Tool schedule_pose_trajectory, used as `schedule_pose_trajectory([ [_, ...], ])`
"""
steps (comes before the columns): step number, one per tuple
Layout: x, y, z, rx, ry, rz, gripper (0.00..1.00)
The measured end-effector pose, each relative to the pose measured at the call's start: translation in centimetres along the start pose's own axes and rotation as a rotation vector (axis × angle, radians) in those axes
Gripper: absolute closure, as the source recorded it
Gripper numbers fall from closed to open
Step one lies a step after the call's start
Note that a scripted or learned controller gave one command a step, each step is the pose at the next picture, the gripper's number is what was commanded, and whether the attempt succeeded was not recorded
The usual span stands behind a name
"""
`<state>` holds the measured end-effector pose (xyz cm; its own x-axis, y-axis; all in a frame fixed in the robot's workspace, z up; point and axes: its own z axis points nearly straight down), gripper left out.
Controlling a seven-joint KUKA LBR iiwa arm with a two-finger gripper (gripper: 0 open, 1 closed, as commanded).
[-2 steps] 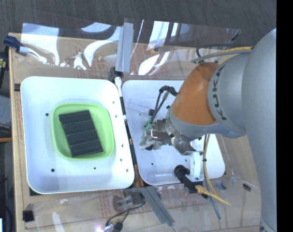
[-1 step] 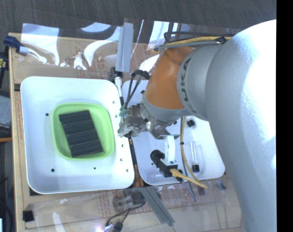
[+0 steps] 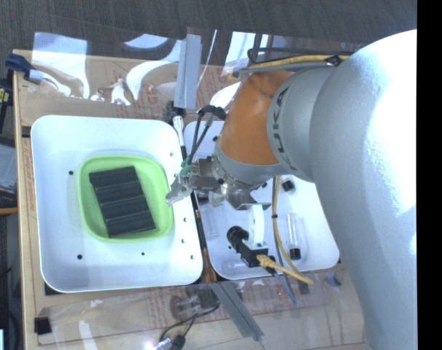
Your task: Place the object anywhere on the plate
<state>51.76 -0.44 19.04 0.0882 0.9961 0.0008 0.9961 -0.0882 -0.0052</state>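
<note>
The shallow white left bin (image 3: 53, 232) takes up the left half of the bench, and a lime-green, round-cornered plastic plate (image 3: 84, 195) sits a little left of its middle, with bare white floor on every side of it. A dark grey, ridged rectangular block (image 3: 121, 200) lies flat inside the plate, slightly skewed, with all of its outline within the green rim. Judged from that, the placing looks done: the task's thing is on the plate and nothing leans on it. The block's right end is close to the plate's right rim, while its upper and left sides have more green around them. Just right of the plate, at the left bin's right edge, is the two-finger gripper (image 3: 179, 187), apart from the block and holding nothing that can be seen. Whether its jaws are open or closed cannot be told from this angle. Behind it the grey arm with its orange band (image 3: 254, 122) covers the wall between the bins and much of the white right bin (image 3: 316, 239), where a small clear plastic piece (image 3: 292, 232) lies near the lower right corner. What seems left is only to clear the arm away. Room is tight at the shared wall and open above the left bin.
</note>
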Motion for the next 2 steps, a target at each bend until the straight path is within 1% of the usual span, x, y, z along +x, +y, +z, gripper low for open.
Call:
schedule_pose_trajectory([
  [2, -5.3, 3.9, -0.1, -0.002, 0.000, -0.021, 0.00],
])
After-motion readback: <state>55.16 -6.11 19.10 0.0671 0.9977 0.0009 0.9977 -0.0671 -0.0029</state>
